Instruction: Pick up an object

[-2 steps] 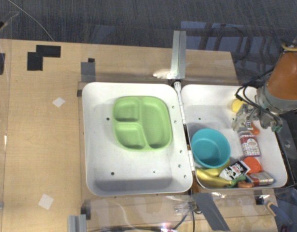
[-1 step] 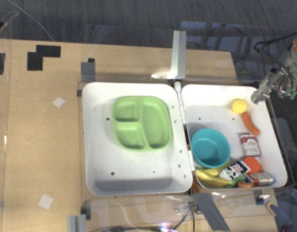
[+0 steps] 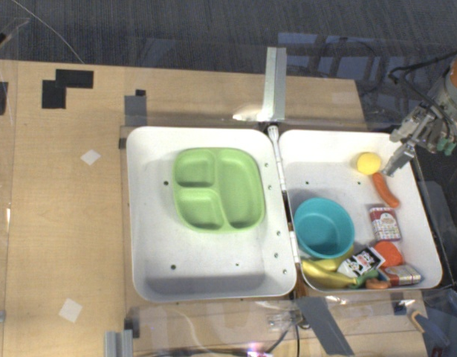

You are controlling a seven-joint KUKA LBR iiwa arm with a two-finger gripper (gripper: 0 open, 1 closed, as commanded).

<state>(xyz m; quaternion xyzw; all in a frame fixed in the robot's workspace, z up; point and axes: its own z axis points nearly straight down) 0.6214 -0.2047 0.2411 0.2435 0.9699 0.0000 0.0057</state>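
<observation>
My gripper (image 3: 396, 153) hangs over the upper right corner of the right bin (image 3: 317, 149), reaching in from the right. Its fingers are open with nothing between them. A yellow lemon (image 3: 368, 163) lies just left of the lower fingertip, and an orange carrot (image 3: 385, 190) lies just below it. Further down the bin sit a teal bowl (image 3: 324, 227), a banana (image 3: 323, 273), a red and white packet (image 3: 384, 224), an orange piece (image 3: 391, 253), a small black and white box (image 3: 366, 260) and a small can (image 3: 406, 277).
The left bin (image 3: 150, 222) holds a green divided plate (image 3: 217, 188). A metal divider (image 3: 282, 199) runs between the two bins, with an upright metal post (image 3: 275, 84) behind them. Wooden bench top (image 3: 57, 199) spreads out to the left.
</observation>
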